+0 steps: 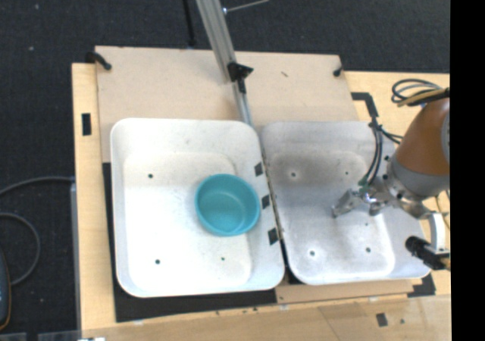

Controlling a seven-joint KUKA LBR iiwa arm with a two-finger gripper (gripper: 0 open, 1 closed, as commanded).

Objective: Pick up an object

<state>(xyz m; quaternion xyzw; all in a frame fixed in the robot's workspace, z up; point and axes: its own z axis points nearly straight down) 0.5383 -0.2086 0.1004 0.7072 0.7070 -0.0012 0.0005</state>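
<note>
Camera view logged the gripper (350, 204) low over the right bin (303, 142), its opening too small to judge and nothing visibly held, while the blue bowl (227, 205) sat in the left bin (151, 142); closing there would likely grasp nothing.

My arm (424, 146) is grey with an orange band. The bowl (227, 204) is plain teal-blue. Both bins are white: the left bin (151, 157) clean, the right bin (318, 150) smudged grey. The bench (167, 82) is pale tan.
</note>
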